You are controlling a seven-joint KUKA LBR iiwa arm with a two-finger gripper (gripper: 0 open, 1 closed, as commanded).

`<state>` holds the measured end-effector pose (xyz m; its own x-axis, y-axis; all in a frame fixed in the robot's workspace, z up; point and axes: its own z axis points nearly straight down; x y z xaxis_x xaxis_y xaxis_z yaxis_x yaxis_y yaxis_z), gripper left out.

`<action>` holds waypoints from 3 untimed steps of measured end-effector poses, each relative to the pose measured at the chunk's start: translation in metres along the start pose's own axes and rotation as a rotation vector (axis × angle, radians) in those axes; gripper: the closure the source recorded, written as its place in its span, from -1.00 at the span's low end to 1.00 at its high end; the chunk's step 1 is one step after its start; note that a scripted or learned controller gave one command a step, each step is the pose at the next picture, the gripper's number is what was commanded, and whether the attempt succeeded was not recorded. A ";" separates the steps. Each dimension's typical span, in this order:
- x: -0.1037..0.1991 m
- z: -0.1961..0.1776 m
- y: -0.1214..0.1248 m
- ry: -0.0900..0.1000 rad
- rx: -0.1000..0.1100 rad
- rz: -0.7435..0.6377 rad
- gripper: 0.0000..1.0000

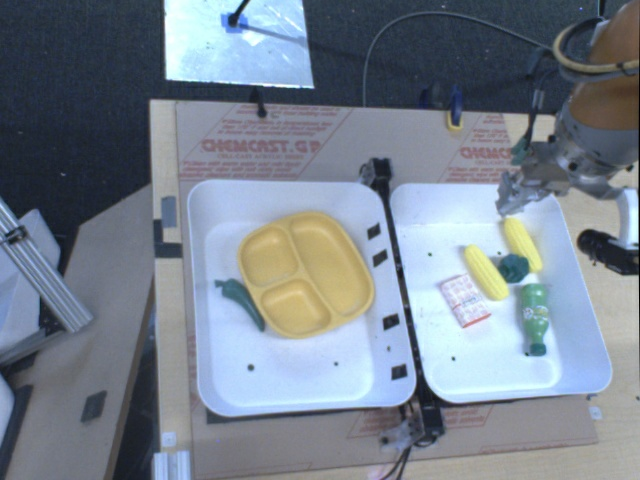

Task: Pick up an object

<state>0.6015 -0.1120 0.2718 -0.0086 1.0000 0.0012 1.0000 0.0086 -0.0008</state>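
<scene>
Green bottle (534,317): nearest, lying in the right bin (590,373); smooth and likely slippery.
Red-patterned packet (465,300): flat, thin, hard to pinch.
Corn cobs: one (486,272) mid-bin, another (522,243) behind it, a small teal piece (514,266) between them; probably light, stiff plastic (best pinched across the narrow middle).
Yellow tray (304,273): in the left bin (215,388), green pepper (240,299) touching its edge.
Gripper (518,196): over the right bin's far edge, near the rear cob; whether it is parted or closed, I cannot tell.
</scene>
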 end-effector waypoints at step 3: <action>0.129 0.029 -0.061 0.001 0.001 -0.001 1.00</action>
<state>0.5390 0.0168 0.2425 -0.0093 1.0000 0.0020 1.0000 0.0093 -0.0014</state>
